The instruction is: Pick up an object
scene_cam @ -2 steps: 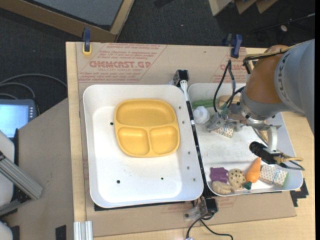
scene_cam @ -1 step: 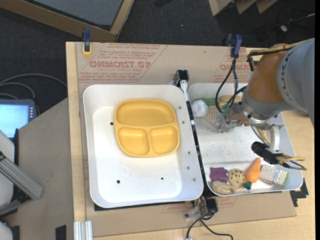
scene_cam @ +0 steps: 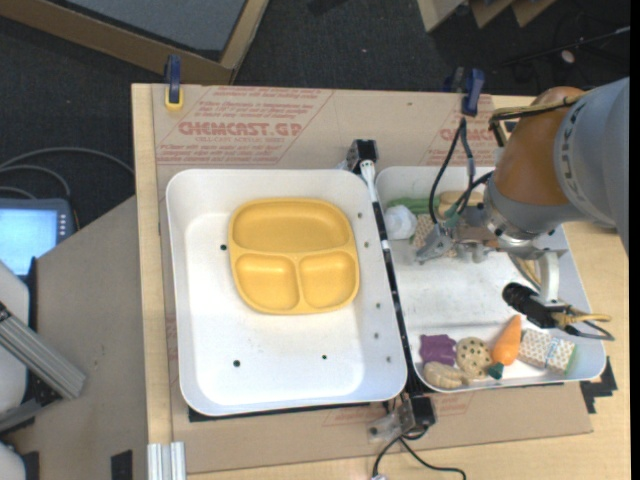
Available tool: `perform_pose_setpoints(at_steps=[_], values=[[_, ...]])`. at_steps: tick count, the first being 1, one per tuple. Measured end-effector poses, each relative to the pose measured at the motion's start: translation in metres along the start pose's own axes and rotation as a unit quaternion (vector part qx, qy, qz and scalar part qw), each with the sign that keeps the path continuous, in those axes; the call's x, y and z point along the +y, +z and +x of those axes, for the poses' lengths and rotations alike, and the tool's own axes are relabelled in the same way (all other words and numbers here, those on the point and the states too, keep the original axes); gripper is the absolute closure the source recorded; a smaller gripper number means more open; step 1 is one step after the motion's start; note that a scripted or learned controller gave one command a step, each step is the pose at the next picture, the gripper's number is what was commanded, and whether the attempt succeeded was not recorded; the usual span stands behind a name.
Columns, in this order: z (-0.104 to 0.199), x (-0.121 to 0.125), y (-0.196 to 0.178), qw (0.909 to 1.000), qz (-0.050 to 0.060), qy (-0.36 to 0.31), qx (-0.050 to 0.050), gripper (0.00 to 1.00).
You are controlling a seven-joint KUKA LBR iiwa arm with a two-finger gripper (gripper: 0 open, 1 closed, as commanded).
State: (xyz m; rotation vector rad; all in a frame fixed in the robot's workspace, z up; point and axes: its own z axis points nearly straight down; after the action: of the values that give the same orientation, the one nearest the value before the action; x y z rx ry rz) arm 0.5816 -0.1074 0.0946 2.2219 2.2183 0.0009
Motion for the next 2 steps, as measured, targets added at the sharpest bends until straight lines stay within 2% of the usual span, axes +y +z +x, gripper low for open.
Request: perform_pose_setpoints(at_steps=[1, 2], values=[[0.005, 0.058, 0.011, 1.0000, 0.007, -0.003, -0.002, 0.00], [-0.050, 0.080, 0.013, 0.9999, 0.013, 0.002, 0.006, 0.00]])
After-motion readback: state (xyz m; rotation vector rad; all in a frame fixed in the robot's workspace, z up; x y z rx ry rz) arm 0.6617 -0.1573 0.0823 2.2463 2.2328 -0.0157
